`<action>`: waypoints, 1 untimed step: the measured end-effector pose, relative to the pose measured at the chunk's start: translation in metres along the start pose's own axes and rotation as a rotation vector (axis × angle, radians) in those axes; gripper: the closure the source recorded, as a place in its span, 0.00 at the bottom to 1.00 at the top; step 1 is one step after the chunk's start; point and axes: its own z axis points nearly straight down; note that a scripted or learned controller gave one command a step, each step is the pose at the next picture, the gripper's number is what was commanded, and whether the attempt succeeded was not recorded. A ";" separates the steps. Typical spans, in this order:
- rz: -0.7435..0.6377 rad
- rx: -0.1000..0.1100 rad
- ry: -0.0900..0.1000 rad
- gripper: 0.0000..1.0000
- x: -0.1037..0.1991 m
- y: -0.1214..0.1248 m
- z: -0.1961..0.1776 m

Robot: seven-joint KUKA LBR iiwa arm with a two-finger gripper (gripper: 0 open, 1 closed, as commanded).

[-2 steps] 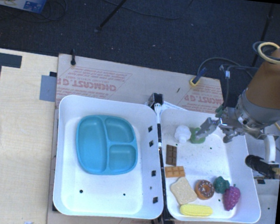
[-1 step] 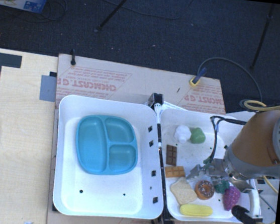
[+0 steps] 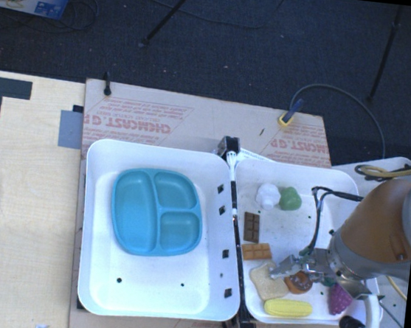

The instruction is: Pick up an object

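Now, starting from the big things: the left shallow white bin (image 3: 95, 272) carries a blue three-compartment plastic plate (image 3: 158, 212), and the right shallow white bin (image 3: 300, 179) carries the small clutter. My gripper (image 3: 287, 266) hangs low over that bin's near half, metal fingertips aimed left; whether they are spread or pressed together I cannot tell. Directly under and just right of the tips sits a small round brown toy (image 3: 298, 283), touching a tan bread-shaped slice (image 3: 267, 281). A yellow corn cob (image 3: 287, 308) lies nearer, long axis left-right. I judge the brown toy closest.
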 end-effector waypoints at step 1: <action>0.004 0.002 0.002 1.00 -0.001 0.000 -0.009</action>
